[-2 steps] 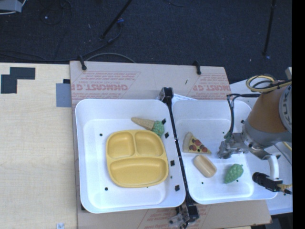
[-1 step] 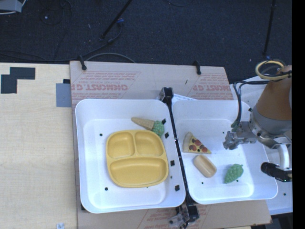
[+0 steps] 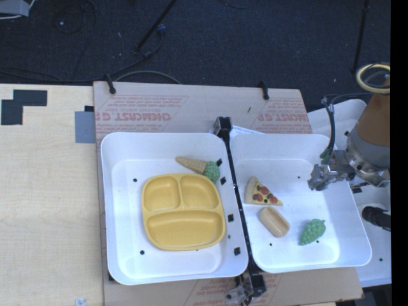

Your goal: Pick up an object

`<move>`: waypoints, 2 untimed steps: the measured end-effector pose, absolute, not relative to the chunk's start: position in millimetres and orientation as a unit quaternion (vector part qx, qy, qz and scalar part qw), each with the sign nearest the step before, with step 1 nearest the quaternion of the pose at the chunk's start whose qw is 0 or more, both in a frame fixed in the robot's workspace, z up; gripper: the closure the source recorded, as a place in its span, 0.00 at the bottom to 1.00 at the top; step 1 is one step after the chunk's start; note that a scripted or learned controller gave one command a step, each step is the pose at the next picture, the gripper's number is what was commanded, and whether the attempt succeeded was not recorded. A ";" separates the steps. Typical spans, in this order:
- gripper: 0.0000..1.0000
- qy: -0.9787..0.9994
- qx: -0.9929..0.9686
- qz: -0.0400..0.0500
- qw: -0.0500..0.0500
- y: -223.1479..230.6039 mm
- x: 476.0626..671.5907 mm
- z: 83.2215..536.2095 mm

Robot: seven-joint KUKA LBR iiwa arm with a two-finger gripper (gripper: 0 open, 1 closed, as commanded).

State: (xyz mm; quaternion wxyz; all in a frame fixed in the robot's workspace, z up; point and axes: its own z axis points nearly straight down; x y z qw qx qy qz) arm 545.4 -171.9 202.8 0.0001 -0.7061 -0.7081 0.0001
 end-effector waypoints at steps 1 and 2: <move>1.00 -0.709 -0.705 0.001 0.004 -120.9 537.7 193.0; 1.00 -0.709 -0.705 0.002 0.005 -61.9 530.0 186.9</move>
